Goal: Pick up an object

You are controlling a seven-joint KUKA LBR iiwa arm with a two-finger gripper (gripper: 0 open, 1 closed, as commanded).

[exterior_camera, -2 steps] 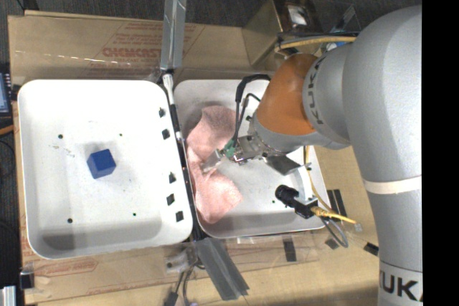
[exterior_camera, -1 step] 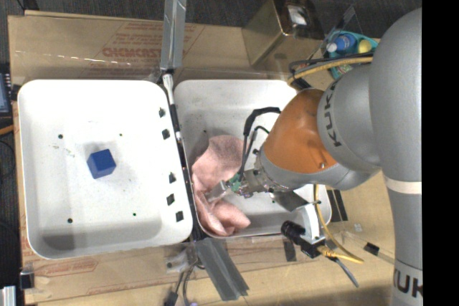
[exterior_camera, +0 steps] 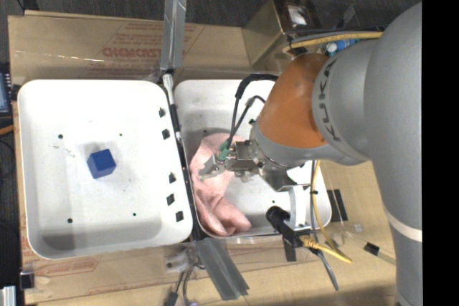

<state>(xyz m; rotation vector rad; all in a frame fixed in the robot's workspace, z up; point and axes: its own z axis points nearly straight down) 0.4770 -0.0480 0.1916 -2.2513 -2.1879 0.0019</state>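
Observation:
A pink soft cloth-like object (exterior_camera: pixel 212 191) lies along the left side of the right bin (exterior_camera: pixel 208 98), running from mid-height down to the front wall. My gripper (exterior_camera: pixel 215 165) sits low over its upper part, reaching in from the right, and its metal fingertips touch or hover just above the pink material. A blue cube (exterior_camera: pixel 101 163) rests alone in the left bin (exterior_camera: pixel 50 105), far from the gripper. The arm's grey and orange body hides much of the right bin's right half.
A metal divider with black clips (exterior_camera: pixel 172 154) separates the two bins. Cardboard (exterior_camera: pixel 93 43) lies behind them. Cables and a yellow-tipped connector (exterior_camera: pixel 323 249) hang near the front right corner of the right bin.

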